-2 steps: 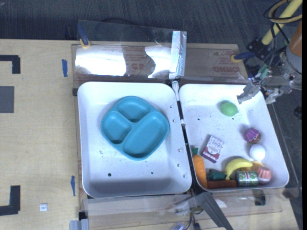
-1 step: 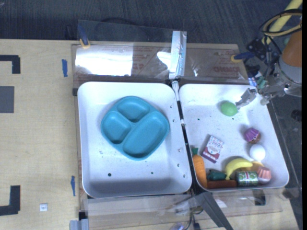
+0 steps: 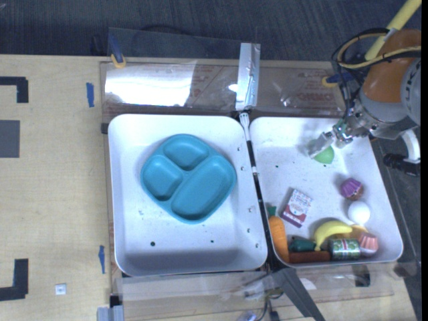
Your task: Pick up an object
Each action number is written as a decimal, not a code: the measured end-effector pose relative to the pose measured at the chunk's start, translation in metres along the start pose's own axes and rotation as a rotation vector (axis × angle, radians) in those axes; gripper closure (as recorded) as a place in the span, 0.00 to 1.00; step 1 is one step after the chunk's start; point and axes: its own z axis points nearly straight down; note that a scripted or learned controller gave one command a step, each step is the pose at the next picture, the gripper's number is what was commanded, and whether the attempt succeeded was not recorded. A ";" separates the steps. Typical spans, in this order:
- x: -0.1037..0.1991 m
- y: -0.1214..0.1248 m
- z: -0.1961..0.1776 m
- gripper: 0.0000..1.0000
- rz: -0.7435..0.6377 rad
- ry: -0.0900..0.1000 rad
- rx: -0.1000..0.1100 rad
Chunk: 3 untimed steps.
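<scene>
The tool (image 3: 326,144) hangs low over the right bin (image 3: 281,136) toward one o'clock, right above a small green object (image 3: 326,156), seemingly placed for a pick, though whether it is open or closed I cannot tell.

From my remote station I see the arm (image 3: 391,85) as a rounded grey body with a broad orange band (image 3: 388,79) wrapped above the wrist. A loop of black cable (image 3: 354,45) with yellow strands curls beside the band, and a yellow rod-like piece (image 3: 404,9) runs up past it. The wrist narrows to a small metallic, silver-grey hand (image 3: 332,139) built from short angular parts. I cannot make out screws or markings.
</scene>
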 end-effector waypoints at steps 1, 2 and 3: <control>0.020 -0.020 0.012 0.00 0.081 -0.012 -0.011; 0.019 -0.018 -0.001 1.00 0.080 -0.016 -0.017; 0.068 -0.001 -0.125 1.00 0.318 -0.012 -0.017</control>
